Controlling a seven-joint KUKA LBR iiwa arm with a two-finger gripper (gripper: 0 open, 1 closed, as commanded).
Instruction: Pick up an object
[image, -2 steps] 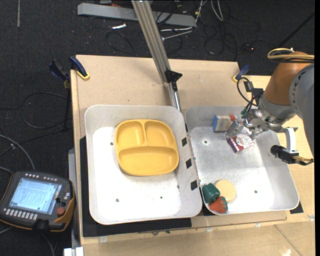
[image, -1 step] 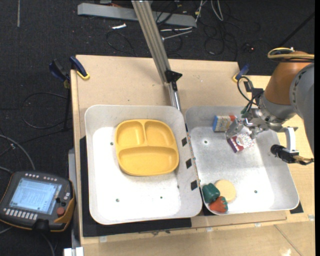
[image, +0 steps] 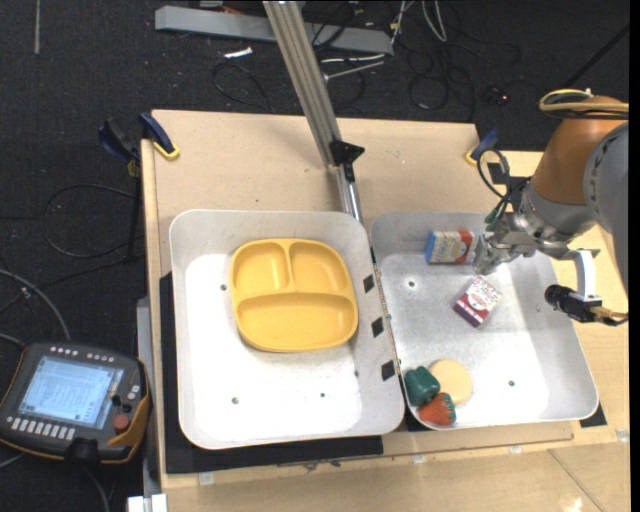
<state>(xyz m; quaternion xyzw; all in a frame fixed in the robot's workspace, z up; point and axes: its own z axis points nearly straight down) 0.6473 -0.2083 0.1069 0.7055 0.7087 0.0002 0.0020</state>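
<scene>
The right bin (image: 530, 350) holds a small blue and orange carton (image: 449, 246) at its far edge, a red and white patterned packet (image: 479, 300) near the middle, and a cluster at the near left corner: a green piece (image: 421, 382), a red piece (image: 437, 409) and a pale round disc (image: 453, 379). My gripper (image: 490, 254) hangs low over the far part of this bin, just right of the carton and above the packet. No object shows between its fingers.
The left bin (image: 200, 400) carries a yellow divided plate (image: 294, 294). A slanted metal pole (image: 312, 85) crosses the bench behind the bins. A teach pendant (image: 70, 400) lies on the floor at the lower left. Clamps (image: 158, 137) grip the bench's far corners.
</scene>
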